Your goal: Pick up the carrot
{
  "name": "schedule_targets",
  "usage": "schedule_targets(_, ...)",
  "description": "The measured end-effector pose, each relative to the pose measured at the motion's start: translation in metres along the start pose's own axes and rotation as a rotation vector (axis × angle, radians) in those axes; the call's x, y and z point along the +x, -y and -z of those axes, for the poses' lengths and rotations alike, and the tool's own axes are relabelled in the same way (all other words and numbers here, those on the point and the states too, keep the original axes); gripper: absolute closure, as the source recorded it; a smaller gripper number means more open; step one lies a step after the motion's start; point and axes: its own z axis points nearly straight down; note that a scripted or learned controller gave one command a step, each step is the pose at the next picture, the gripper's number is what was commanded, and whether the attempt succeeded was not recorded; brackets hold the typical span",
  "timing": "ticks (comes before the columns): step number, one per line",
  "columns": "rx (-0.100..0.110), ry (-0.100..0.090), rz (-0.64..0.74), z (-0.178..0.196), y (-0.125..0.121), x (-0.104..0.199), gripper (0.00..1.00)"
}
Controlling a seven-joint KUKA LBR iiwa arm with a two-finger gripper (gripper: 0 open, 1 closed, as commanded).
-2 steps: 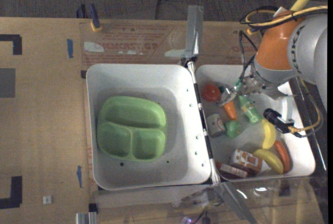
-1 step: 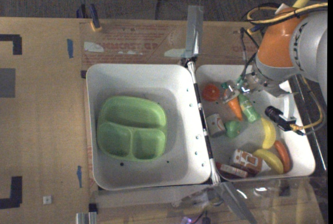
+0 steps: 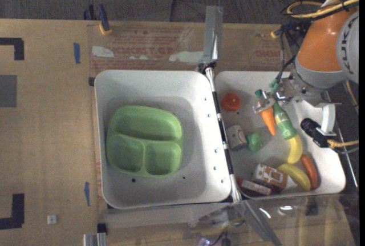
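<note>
The arm (image 3: 328, 45) reaches in over the right bin (image 3: 336, 182) from its far right corner. The gripper (image 3: 267, 103) sits above the far half of that bin, with the carrot (image 3: 268, 120) directly under it, leaf end up toward the fingertips and point aimed at the near edge. Fingers look closed on the carrot's top end. A green bottle (image 3: 284, 122) lies just beside the carrot on its right, touching or nearly so. A tomato (image 3: 230, 102) rests near the bin's far left corner. A banana (image 3: 295, 168) and a small box (image 3: 268, 175) lie along the near edge. The left bin (image 3: 114, 85) carries a green divided plate (image 3: 145, 140) at its centre.
</note>
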Motion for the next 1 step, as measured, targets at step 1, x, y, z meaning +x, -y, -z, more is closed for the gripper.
schedule_targets(1, -0.001, 0.000, 0.155, 0.0745, -0.0227, 0.0249, 1.00)
